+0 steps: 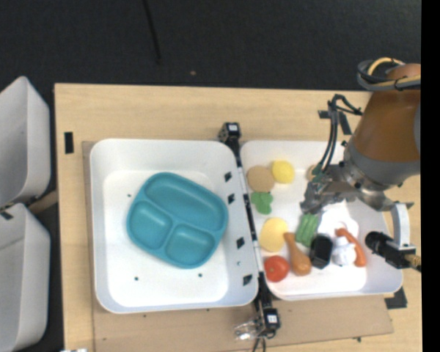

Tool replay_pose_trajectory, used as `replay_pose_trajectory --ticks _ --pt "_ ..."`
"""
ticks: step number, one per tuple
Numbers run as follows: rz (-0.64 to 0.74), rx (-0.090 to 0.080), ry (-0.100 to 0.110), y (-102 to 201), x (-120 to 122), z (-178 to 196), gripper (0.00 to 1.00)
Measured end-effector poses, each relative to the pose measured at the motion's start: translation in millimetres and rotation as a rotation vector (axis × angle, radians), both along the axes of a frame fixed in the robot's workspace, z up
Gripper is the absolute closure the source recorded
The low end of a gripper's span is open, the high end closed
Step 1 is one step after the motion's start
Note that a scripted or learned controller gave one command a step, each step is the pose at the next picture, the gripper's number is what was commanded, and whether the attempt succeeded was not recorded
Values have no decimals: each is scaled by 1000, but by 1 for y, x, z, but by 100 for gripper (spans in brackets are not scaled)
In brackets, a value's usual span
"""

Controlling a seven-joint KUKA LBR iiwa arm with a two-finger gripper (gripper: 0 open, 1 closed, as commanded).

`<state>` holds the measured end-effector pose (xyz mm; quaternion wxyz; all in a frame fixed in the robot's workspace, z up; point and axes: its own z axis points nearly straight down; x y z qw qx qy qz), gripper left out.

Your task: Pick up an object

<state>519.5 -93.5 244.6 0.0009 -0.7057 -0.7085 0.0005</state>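
Observation:
My gripper [313, 200] hangs low over the middle of the right bin [367, 288], at the end of the grey and orange arm [385, 134]. Just below it lies a green toy piece [306, 230]. Around that lie a black block [321, 251], a white and orange toy [345, 248], an orange-brown drumstick [297, 256], a red tomato [276, 268] and a yellow lemon [273, 233]. Further back sit a yellow ball [283, 171], a tan cookie [260, 177] and a small green piece [262, 201]. I see nothing held in the gripper.
A blue divided plate [177, 219] lies in the left bin [106, 284]. A ridge with black clips [243, 218] separates the two bins. Cables [336, 127] trail along the arm's left side. A black fitting [385, 246] sticks out at the right bin's right edge.

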Motion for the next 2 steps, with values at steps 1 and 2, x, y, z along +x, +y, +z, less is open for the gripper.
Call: replay_pose_trajectory --ticks 1,2 --pt "1 1 -1 29 -18 5 100" --pt "-1 0 0 33 -15 0 100"
